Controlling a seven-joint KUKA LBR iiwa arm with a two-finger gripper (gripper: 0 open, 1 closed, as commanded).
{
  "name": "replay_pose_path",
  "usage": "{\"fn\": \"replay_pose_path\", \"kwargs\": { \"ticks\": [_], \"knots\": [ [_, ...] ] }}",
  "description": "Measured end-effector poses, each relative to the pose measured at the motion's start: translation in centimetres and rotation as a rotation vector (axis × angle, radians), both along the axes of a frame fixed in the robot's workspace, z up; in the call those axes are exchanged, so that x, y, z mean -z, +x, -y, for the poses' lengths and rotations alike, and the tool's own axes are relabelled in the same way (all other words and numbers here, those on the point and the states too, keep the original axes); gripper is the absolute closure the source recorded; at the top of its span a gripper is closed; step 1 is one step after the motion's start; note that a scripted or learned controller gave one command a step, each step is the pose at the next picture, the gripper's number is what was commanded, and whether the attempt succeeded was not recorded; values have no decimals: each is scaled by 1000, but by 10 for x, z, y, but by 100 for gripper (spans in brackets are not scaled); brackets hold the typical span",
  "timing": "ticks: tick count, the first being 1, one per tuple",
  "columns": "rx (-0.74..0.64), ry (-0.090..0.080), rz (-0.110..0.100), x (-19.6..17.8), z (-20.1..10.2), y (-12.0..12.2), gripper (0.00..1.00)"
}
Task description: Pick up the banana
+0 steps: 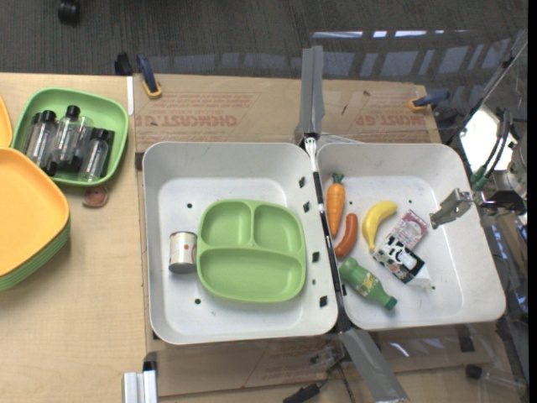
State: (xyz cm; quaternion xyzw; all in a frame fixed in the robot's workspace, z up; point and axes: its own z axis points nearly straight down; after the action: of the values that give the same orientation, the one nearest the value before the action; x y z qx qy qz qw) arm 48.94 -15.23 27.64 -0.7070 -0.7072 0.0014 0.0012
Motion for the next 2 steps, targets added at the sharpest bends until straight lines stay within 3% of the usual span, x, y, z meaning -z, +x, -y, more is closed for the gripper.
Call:
{"fn": "replay_pose_path", "kwargs": {
  "ticks": [1, 2],
  "knots": [
    [-86, 0, 0, 85, -68, 35, 0],
    [1, 0, 1, 185, -57, 96, 0]
  ]
}}
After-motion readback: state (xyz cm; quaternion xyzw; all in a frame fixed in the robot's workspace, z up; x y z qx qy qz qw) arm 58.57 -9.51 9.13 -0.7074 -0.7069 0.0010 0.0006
